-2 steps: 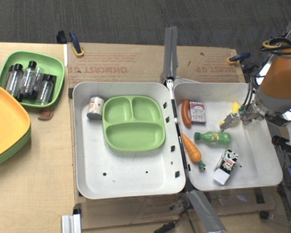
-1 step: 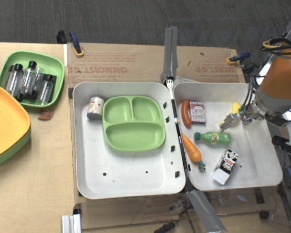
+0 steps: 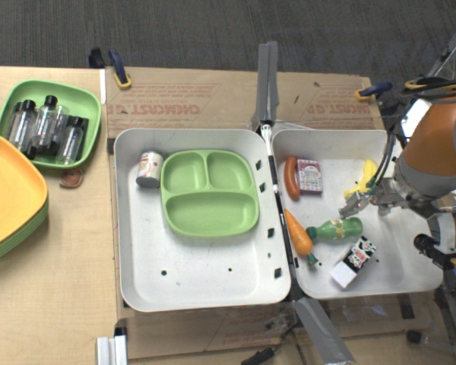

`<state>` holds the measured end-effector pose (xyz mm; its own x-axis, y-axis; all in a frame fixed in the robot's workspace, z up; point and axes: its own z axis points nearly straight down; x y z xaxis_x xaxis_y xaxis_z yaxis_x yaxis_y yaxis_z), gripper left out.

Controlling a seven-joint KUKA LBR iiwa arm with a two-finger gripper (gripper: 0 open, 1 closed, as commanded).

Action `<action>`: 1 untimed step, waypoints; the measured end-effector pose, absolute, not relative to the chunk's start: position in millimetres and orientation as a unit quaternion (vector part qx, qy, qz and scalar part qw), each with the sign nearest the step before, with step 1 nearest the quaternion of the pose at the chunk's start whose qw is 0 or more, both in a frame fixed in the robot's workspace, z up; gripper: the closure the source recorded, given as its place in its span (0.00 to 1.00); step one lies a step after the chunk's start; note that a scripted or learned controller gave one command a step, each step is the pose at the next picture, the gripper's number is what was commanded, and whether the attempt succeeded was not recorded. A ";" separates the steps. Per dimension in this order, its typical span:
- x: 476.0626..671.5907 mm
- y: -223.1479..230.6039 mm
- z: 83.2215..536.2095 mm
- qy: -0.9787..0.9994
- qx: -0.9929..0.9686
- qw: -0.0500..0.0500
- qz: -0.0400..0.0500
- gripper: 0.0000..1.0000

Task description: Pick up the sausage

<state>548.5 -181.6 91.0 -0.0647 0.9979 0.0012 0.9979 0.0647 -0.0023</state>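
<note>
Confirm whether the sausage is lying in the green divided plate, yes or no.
No: the sausage lies on the floor of the right bin beside a small pink box, while the green divided plate sits in the left bin.

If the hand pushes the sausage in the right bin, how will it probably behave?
The sausage is a smooth, rounded, long shape lying flat, so it may roll sideways or slip from a pinch. It looks like a plastic toy, so probably light and stiff. It lies beside the small box, which could block its rolling that way.
</note>
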 end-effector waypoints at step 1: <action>548.2 -182.7 99.5 -0.728 -0.685 0.001 0.001 1.00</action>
